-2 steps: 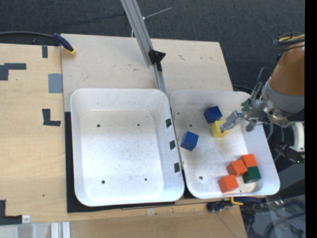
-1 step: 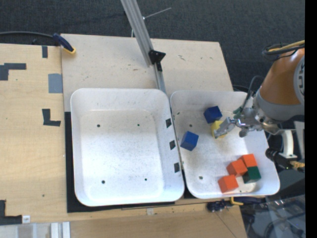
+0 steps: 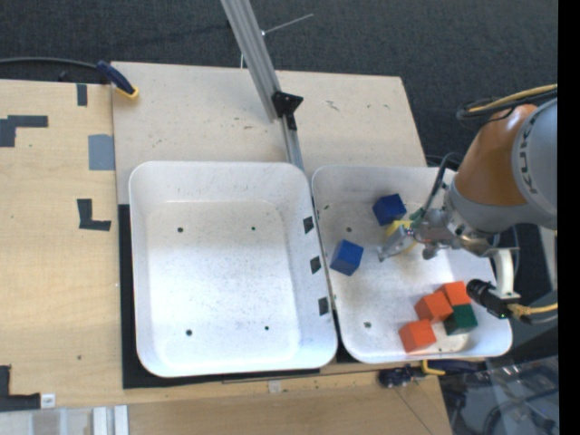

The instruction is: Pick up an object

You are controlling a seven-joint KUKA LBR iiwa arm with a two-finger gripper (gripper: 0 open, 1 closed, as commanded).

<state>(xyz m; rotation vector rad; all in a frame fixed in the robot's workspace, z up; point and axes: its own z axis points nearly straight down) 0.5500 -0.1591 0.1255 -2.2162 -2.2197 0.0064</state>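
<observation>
Nearest you, the left bin [image 3: 227, 270] sits on the table [image 3: 54, 243]. Moving right, the right bin [image 3: 362, 333] holds a blue cube [image 3: 346, 256], a second blue cube [image 3: 389, 208] farther back, and orange blocks [image 3: 433, 315] with a green block [image 3: 462, 318] at its near right corner. The tool [image 3: 396, 240] hovers between the blue cubes; you cannot tell its grip state.

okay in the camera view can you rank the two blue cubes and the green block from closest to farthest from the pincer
1. The upper blue cube, just up and left of the pincer in the right bin.
2. The lower blue cube, to the pincer's left, toward the divider between the bins.
3. The green block, far down-right, beside the orange blocks near the bin's corner.
</observation>
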